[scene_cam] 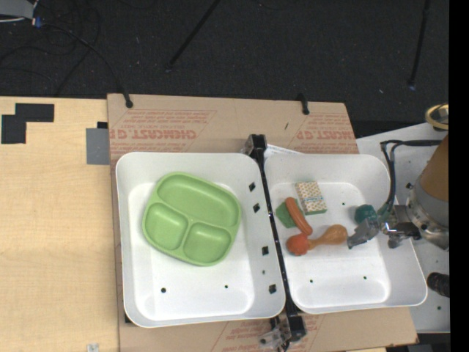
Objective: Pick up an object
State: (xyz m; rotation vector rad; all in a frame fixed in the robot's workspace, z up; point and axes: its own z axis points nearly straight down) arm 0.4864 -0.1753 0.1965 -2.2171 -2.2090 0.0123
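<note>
- Camera view looks down on two white bins side by side: the left bin [139, 284] holds a green divided plate [192, 218], and the right bin [344, 292] holds a small cluster of toys.
- That cluster sits toward the right bin's middle: a patterned small box [311, 196], an orange-red sausage-shaped piece [298, 215] with a green scrap touching its left end, and an orange-and-tan drumstick-like toy [315, 240] just below.
- A teal object [365, 213] lies apart from the cluster, near the bin's right wall.
- The gripper [363, 235] sits low at the right side of the right bin, just below the teal object; its grey fingers look parted, and nothing shows between them.
- Likely step: closing in on a target. The teal object is nearest and stands alone, so it seems the cleaner choice.
- To do this well, centre the fingers over one item, descend straight, and avoid the bin wall; the crowded toys risk a nudged, failed grasp.
</note>
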